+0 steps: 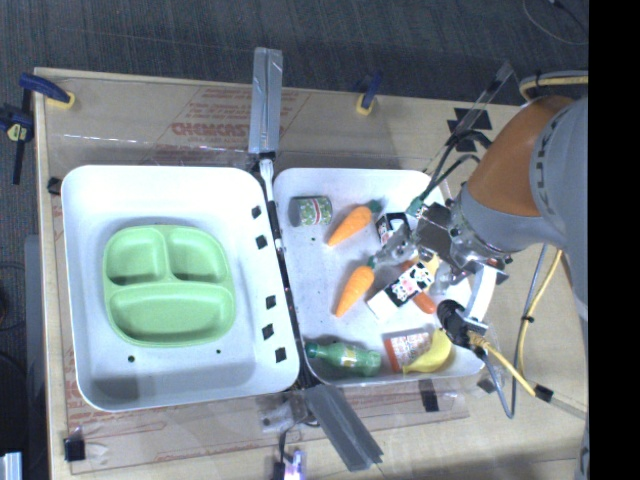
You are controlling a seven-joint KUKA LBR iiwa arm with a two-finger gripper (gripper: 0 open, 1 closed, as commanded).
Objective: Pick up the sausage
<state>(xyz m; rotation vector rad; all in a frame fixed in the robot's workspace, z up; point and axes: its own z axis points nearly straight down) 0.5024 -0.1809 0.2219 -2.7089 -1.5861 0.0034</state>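
Sausage (425, 303) lies mostly hidden beneath gripper (412, 253).

glossy white plastic bins (160, 183), a matt green plastic tray (170, 286) (smooth), shiny green bottle (345, 357).

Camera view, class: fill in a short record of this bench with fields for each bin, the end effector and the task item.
left bin: holds a green divided plate
right bin: two carrots, a small can, a green bottle, a banana, small packets
end effector: over the right bin's right side, among the packets
sausage: cannot pick it out for certain; a small reddish piece lies below the end effector
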